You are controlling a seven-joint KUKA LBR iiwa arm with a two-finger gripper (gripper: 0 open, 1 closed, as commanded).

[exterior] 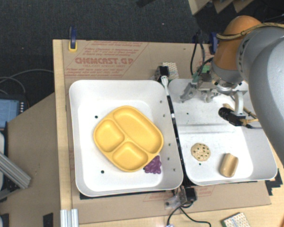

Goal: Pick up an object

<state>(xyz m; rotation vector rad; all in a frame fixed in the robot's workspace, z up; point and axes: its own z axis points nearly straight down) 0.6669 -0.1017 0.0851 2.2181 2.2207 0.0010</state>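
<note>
While the grey two-finger gripper (204,92) hangs over the right white bin (260,171), grip state unclear, one round speckled cookie (200,152), one tan cylinder (228,165), one yellow three-compartment plastic plate (128,138), one purple grape cluster (153,165).

The arm (270,79) fills the upper right of the frame as a broad, smooth grey casing with a rounded, tube-like form. Above the wrist sits a glossy orange band (234,39), domed and catching the light. Below it comes a short grey collar, then a pale metal wrist plate (217,86) with small brackets sticking out to its sides. Thin black cables (195,56) loop down along the left of the orange band, beside a small green part. A dark, stubby black piece (229,116) juts out lower right of the plate.
</note>
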